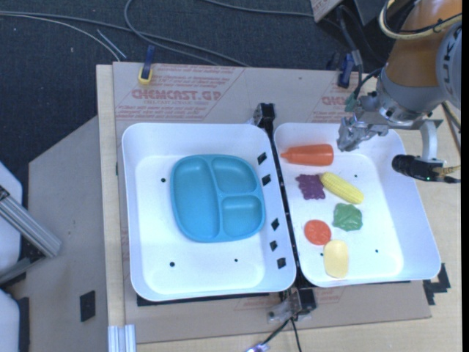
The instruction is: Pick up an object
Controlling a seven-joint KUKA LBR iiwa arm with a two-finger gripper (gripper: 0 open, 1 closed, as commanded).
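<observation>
You're watching the gripper [350, 139] hovering near the carrot [308, 154], grip impossible to tell; board [190, 86] reading "CHEMCAST GP"

Board [220, 86] under the bins read "CHEMCAST GP" in red, printed twice; smaller lines beneath were illegible.

The desk [190, 86], covered with printed brown cardboard, carries 2 shallow white bins side by side: the left bin [146, 270] and the right bin [410, 248], touching.
</observation>
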